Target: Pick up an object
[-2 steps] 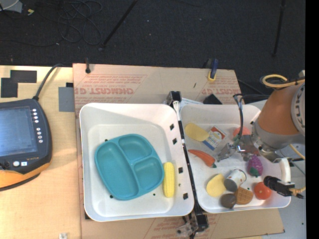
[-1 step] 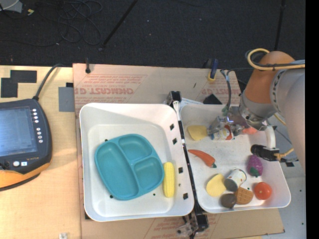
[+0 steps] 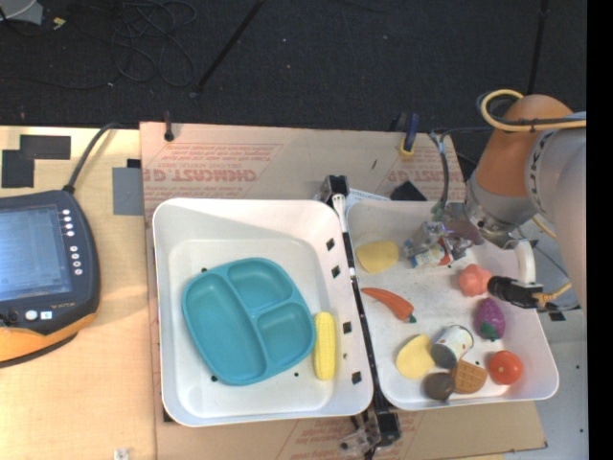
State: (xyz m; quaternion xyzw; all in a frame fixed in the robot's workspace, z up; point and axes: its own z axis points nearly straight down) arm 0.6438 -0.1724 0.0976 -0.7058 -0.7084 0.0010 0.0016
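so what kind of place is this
Likely a robotics lab bench for pick-up trials: a grey-and-orange arm reaching over two white bins, toy food like a corn cob, and a control pendant.

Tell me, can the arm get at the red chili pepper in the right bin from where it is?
Probably yes. The red chili pepper lies alone on bare bin floor, nothing on top of it, and the gripper hangs just above and to its right.

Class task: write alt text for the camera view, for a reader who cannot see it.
A grey robot arm with an orange band reaches from the right, its gripper low over the right bin, which holds toy foods including a red pepper and a tomato. The left bin holds a teal divided plate and a corn cob.
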